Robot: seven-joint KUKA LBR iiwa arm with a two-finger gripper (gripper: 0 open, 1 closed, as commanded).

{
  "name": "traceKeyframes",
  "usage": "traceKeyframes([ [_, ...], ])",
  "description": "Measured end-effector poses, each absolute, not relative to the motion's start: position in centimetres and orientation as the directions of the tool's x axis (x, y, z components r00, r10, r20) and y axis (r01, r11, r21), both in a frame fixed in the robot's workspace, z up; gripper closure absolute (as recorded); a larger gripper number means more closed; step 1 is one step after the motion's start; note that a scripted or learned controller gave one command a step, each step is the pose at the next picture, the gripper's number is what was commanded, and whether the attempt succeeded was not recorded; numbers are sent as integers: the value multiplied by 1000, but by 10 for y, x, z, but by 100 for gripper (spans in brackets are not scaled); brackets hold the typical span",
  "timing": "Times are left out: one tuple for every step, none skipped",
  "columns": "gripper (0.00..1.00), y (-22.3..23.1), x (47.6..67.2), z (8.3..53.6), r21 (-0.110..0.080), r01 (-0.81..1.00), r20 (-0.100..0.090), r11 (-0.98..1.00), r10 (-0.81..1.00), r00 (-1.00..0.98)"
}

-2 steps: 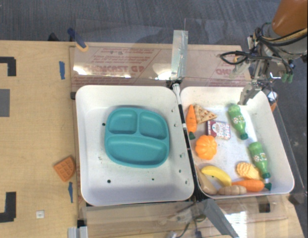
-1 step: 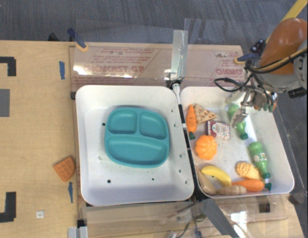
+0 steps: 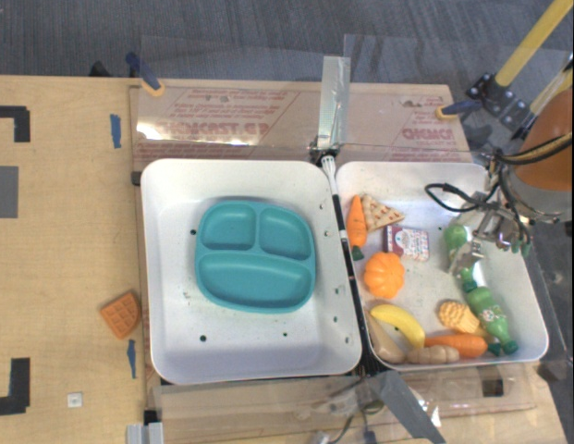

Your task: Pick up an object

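The scene is evenly and fairly brightly lit from above; shadows are soft and short; the white bins look slightly washed out; glare streaks the clear sheet behind them; detail is a little soft throughout, and the arm at right looks blurred.

1 fixed camera above tabletop, slanted downward; moderate distance; both white bins fully framed; arm enters from right.

Red print on two clear sheets behind the bins is too blurred to read.
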State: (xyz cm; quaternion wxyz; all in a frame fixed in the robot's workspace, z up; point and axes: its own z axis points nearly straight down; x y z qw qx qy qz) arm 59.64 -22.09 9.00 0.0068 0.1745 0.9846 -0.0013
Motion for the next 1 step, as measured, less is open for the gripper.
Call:
traceKeyframes([
  [0,-197,591,88,2,388,-8,922,388,-922],
])
